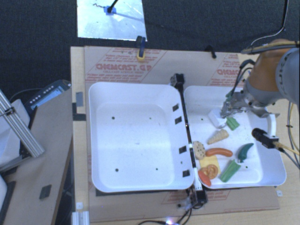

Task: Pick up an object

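The arm's metal hand [230,108] hangs low in the right white bin [272,175], toward its twelve o'clock end; I cannot tell its grip. Just beneath it lie a small white block [216,121] and a short green piece [232,123]. A pale corn-shaped toy [218,137] lies at six o'clock of those.

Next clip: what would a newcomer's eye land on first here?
Probably the cluster of toy food in the right bin: a red sausage, a tomato slice, a corn piece and green items near its front. Above them the end effector reaches down over a white object. The left bin sits beside it.
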Controlling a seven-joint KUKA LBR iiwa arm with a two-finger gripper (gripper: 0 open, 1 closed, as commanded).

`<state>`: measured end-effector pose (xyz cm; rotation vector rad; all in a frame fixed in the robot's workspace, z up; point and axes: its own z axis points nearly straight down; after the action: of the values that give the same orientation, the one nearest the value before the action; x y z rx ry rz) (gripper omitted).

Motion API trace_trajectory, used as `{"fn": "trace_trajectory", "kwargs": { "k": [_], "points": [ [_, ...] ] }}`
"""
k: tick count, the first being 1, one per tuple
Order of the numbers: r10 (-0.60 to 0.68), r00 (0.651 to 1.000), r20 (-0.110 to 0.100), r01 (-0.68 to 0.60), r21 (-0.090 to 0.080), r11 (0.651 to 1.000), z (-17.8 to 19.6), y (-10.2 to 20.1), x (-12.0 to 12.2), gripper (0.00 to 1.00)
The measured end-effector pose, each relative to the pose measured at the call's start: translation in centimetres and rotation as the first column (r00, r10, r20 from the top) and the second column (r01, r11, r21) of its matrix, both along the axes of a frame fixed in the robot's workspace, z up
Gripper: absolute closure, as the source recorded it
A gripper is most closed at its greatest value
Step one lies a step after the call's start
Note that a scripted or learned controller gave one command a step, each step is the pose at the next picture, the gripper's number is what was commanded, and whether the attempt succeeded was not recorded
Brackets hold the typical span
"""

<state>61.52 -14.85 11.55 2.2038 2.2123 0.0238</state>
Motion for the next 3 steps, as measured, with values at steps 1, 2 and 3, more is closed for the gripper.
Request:
{"fn": "trace_trajectory", "kwargs": {
  "k": [1,2,3],
  "points": [
    [0.000,1.000,-0.009,0.000,-0.002,1.000,12.7,-1.1,1.2,1.00],
    [0.004,1.000,-0.002,-0.004,-0.003,1.000,28.3,-0.4,5.6,1.00],
    [-0.005,1.000,-0.022,0.005,0.001,1.000,26.2,-3.7,5.3,1.00]
  ]
}}
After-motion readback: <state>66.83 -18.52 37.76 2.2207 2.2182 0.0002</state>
